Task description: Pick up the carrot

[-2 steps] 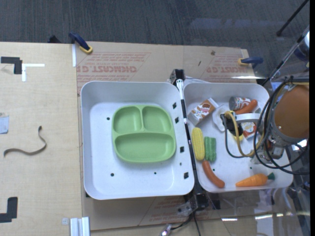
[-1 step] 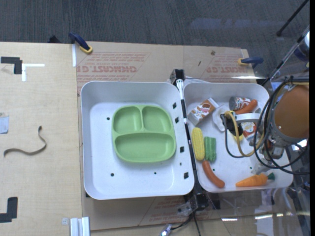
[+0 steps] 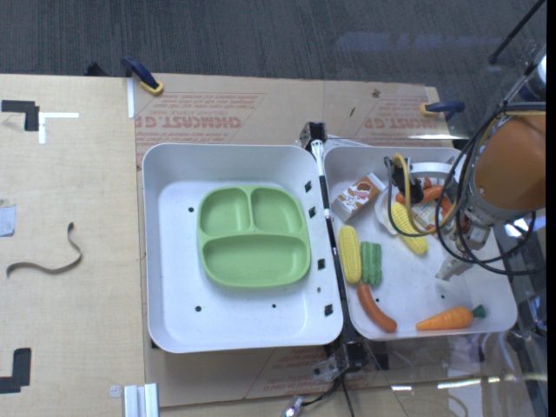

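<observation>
One carrot [image 3: 445, 320] lies flat on the floor of the right bin [image 3: 408, 272], close to its near right corner, its orange body pointing toward the bin's middle and its small green top toward the right wall. It looks like a smooth plastic toy, tapered, with nothing resting on it, so it should be open to a grasp from above. Just beside its tip lies a red sausage [image 3: 376, 309], slanting toward the near edge; beyond that, along the bin's left wall, a corn cob [image 3: 349, 254] and a green pod [image 3: 371, 263] lie side by side. A yellow banana [image 3: 409, 230] and a small carton [image 3: 354, 196] sit toward the far edge. The arm [image 3: 511, 165] hangs over the right wall, and cables hide the gripper, so its state cannot be told. The left bin [image 3: 165, 259] carries a green divided plate [image 3: 254, 236].
</observation>
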`<state>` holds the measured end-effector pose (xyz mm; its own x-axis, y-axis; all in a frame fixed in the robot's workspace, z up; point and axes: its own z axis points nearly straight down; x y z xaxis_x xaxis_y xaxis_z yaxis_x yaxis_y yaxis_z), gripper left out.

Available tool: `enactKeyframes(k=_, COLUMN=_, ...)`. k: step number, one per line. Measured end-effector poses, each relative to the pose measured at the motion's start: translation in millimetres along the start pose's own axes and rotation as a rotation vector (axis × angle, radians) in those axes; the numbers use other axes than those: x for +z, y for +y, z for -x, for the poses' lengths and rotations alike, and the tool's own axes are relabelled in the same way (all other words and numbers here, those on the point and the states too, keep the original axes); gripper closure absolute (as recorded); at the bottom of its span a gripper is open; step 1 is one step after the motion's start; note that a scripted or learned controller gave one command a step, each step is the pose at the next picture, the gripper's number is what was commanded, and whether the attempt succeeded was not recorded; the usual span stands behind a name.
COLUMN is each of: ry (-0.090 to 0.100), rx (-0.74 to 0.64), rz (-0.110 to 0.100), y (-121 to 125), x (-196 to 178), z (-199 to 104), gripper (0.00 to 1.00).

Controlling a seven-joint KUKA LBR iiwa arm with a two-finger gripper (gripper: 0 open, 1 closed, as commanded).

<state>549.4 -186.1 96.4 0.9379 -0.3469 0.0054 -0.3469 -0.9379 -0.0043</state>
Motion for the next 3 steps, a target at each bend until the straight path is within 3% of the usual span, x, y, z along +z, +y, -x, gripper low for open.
enactKeyframes(k=1, ry=-0.009, rx=0.061, rz=-0.002, y=-93, x=-26, z=-4, gripper=0.0)
enactKeyframes(k=2, ry=-0.012, rx=0.071, rz=0.001, y=-57, x=6, z=91, gripper=0.0)
enactKeyframes(k=3, ry=-0.018, rx=0.075, rz=-0.003, y=-60, x=-2, z=93, gripper=1.0)
